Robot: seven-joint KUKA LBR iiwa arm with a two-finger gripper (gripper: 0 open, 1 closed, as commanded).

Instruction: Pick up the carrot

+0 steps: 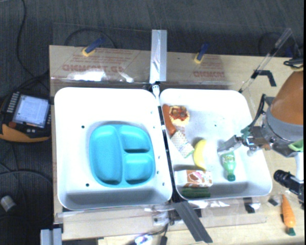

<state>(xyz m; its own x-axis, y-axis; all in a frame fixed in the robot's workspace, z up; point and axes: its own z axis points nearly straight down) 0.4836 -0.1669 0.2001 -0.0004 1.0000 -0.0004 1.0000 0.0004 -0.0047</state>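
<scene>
Carrot (288, 217) lies on the bench outside the bins, near the lower right corner, orange with a green tip, well apart from the gripper (229, 145). Gripper reaches into the right bin (229, 100) from the right, above a green bottle (228, 166); whether its fingers are open or closed, cannot tell (too small and blurred). Same bin also holds a yellow banana (199, 154), a pizza slice (176, 115) and a small box (198, 177). Left bin (71, 106) holds a blue divided tray (122, 154).
</scene>
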